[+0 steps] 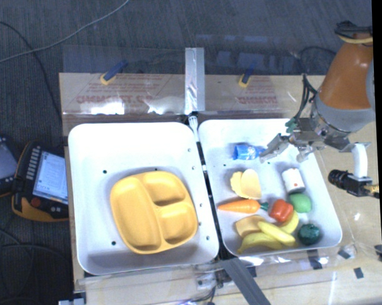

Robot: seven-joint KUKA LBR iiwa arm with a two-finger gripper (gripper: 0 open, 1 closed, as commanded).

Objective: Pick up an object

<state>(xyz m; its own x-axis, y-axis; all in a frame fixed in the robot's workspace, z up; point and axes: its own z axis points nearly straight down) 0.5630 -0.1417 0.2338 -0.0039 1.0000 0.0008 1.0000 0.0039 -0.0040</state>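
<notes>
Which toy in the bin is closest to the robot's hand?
The small blue packet. It lies at the top of the right bin, just left of the hand, while the carrot and banana lie farther down.

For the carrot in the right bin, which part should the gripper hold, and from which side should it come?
Probably the thick orange middle of the carrot, coming from above, fingers closing across its width. It lies flat, pointing left, and its green end nearly touches the tomato.

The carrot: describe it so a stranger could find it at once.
Look in the right bin, the one crowded with toy food. The carrot lies flat near that bin's left wall, just below a pale yellow piece. It is the only long orange thing, tapering leftward, with a green stub beside a red pepper.
</notes>
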